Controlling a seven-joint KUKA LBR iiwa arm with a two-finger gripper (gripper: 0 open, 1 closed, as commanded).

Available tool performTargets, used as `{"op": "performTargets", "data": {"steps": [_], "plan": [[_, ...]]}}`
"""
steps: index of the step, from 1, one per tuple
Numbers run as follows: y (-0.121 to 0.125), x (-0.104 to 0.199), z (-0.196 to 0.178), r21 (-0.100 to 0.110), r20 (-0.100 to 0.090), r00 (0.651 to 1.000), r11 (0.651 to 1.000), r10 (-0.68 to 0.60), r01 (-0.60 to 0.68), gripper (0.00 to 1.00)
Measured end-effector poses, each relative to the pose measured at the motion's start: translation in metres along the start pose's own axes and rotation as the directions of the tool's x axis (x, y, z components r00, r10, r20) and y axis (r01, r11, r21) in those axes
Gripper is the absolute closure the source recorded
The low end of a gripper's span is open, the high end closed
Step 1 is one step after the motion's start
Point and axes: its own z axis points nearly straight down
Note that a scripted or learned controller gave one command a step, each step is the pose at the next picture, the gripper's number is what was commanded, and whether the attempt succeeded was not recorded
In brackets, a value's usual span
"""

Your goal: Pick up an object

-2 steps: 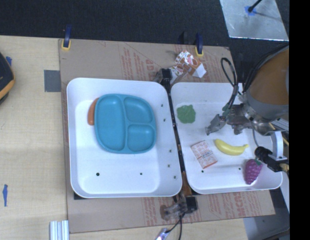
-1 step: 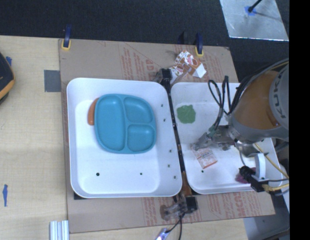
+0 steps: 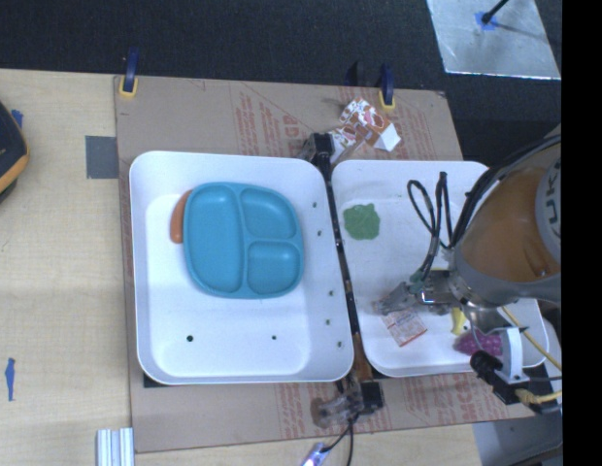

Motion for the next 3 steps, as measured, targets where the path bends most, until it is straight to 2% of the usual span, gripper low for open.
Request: {"op": "performTargets", "data": {"steps": [1, 2, 3], "plan": [[0.000, 0.000, -0.010, 0.004, -0.001, 1.000, 1.000, -0.005, 0.005, 1.00], [0.057, -0.100, -0.053, 0.010, 0.000, 1.000, 1.000, 0.003, -0.003, 1.00], [0.056, -0.099, -0.052, 0.011, -0.002, 1.000, 1.000, 0.003, -0.003, 0.00]]}}
